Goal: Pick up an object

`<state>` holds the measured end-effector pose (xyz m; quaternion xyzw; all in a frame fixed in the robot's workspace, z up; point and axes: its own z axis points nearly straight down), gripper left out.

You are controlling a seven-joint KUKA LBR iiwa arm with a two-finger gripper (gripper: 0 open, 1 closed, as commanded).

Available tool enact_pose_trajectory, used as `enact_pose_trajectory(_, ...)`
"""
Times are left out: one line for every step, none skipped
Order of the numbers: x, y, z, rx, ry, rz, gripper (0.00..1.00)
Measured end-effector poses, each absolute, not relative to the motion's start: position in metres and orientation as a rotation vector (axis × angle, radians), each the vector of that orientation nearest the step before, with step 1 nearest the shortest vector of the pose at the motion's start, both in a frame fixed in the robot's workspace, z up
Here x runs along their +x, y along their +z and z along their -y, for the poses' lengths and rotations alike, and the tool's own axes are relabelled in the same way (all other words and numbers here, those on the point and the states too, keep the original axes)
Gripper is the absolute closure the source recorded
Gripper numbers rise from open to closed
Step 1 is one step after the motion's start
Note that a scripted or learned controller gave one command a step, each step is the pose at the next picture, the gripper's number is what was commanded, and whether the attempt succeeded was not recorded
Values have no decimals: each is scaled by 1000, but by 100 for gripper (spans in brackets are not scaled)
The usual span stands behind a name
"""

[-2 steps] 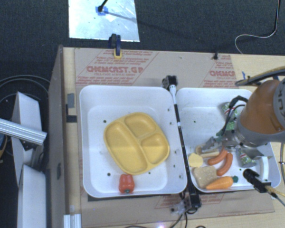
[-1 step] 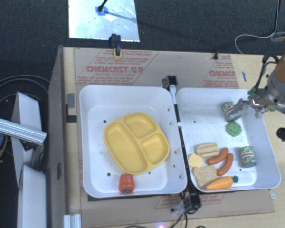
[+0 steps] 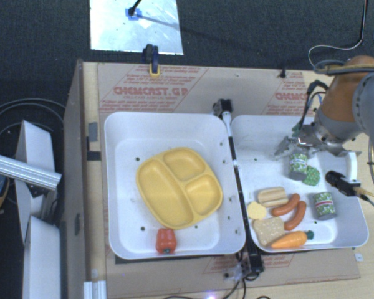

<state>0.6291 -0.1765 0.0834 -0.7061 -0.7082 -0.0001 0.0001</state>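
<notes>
My gripper [image 3: 298, 147] hovers over the upper middle of the right bin [image 3: 262, 136], open, its fingers spread to either side. Just below it stands a green-labelled can [image 3: 298, 166], upright on the bin floor and apart from the fingers. A piece of broccoli [image 3: 311, 177] lies against the can's right side. A second can [image 3: 324, 205] stands further toward the front right. Nothing sits between the fingers.
The front of the right bin holds a hot dog bun [image 3: 272, 195], two sausages [image 3: 292, 209], a bread slice [image 3: 268, 229], a carrot [image 3: 289, 240] and a yellow disc [image 3: 257, 211]. The left bin [image 3: 121, 167] holds a yellow divided plate [image 3: 179, 185] and a red pepper [image 3: 166, 241].
</notes>
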Motion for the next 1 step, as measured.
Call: enact_pose_trajectory(670, 208, 207, -2221, -5, 2232, 0)
